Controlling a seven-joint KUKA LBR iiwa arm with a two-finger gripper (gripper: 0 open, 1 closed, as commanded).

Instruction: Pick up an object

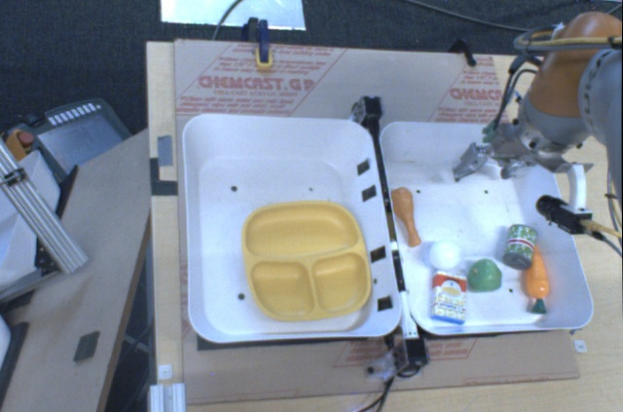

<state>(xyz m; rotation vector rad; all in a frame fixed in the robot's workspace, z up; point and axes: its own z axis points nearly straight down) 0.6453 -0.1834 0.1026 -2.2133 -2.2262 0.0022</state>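
Observation:
My gripper (490, 165) hangs over the far part of the right bin (428, 147), open, with nothing between its fingers. Nearer the front of that bin lie an orange drumstick-shaped toy (405, 214), a white ball (445, 253), a green rounded thing (484, 275), a small printed carton (449, 297), a small can (520, 245) and an orange carrot (536, 280). All of them rest on the bin floor, apart from the gripper.
The left bin (224, 157) holds a yellow compartment tray (307, 258) toward its front. A black divider strip (382, 196) runs between the bins. A grey device and a metal rail stand on the table at the far left.

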